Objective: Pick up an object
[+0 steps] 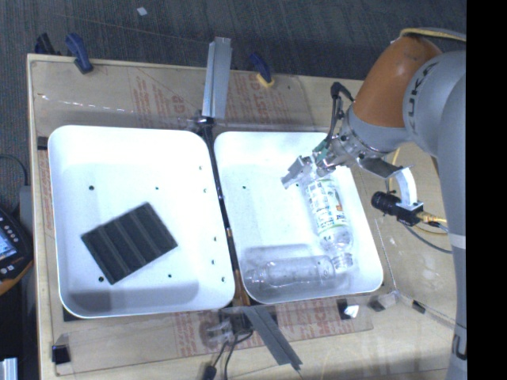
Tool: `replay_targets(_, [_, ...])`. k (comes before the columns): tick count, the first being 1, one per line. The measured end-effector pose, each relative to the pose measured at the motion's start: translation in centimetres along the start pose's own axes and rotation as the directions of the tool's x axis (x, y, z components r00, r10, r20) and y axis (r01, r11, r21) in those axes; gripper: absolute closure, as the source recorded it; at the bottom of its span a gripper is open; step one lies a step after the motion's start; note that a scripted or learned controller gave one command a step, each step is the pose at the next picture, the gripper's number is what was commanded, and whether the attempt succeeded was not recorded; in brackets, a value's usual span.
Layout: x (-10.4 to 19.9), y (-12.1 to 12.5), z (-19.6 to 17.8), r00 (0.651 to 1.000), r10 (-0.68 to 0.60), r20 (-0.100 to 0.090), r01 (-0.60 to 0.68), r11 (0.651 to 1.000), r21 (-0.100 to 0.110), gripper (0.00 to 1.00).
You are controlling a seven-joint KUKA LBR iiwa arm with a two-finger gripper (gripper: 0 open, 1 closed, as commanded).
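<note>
A clear plastic bottle with a white label [327, 212] lies lengthwise along the right side of the right bin [253, 172]. A second clear bottle [289, 272] lies across that bin's front edge, its end touching the first. My gripper [304, 170] hangs low over the far end of the labelled bottle, right at its tip; the view does not settle whether it touches. A black ribbed slab [129, 241] lies flat and slanted in the left bin [55, 204].
The grey arm with its orange band [396, 77] comes in over the right bin's far right corner. A cable and black fitting [396, 204] hang beside the bin's right wall. A metal bracket [215, 77] stands behind the divide between the bins.
</note>
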State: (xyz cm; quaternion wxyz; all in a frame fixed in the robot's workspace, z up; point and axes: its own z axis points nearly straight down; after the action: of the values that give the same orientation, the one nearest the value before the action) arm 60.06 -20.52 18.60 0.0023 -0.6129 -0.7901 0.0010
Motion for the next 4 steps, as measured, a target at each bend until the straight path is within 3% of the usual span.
replay_targets(1, [0.3, -2.7, 5.1, 1.000, -0.013, 0.001, 0.013, 1.000, -0.002, 0.00])
replay_targets(2, [0.8, -4.7, -0.2, 0.997, -0.076, 0.004, 0.076, 0.997, -0.005, 0.00])
replay_targets(3, [-0.1, -1.6, 4.8, 1.000, -0.018, 0.003, 0.018, 1.000, -0.003, 0.00])
replay_targets(4, [0.4, -3.3, -1.1, 0.991, -0.136, 0.005, 0.136, 0.991, -0.005, 0.00])
